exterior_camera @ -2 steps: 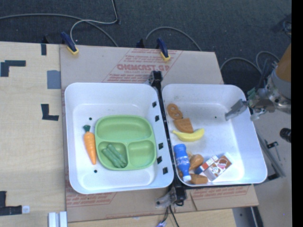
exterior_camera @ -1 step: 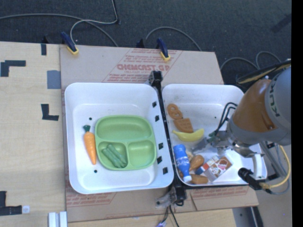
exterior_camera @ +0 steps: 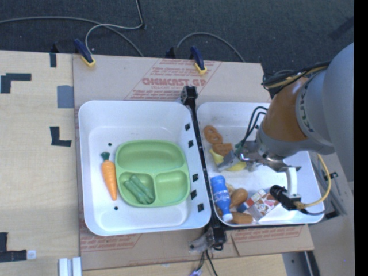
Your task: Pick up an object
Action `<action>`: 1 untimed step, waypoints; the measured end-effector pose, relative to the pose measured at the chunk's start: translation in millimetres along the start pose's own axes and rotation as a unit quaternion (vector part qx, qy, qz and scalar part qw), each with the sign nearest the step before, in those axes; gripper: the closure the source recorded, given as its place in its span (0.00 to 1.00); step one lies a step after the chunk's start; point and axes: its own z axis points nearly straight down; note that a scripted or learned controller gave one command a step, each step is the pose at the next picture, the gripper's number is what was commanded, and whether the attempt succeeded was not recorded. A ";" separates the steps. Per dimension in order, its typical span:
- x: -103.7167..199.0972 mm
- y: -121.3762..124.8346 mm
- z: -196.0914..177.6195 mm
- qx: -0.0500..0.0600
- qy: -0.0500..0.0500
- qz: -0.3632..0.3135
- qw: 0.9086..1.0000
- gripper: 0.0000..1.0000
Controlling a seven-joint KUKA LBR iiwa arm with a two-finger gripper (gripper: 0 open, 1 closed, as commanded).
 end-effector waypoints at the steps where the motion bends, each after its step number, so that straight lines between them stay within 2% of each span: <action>1: 16.7 46.7 0.6 0.001 0.000 0.000 1.000 0.00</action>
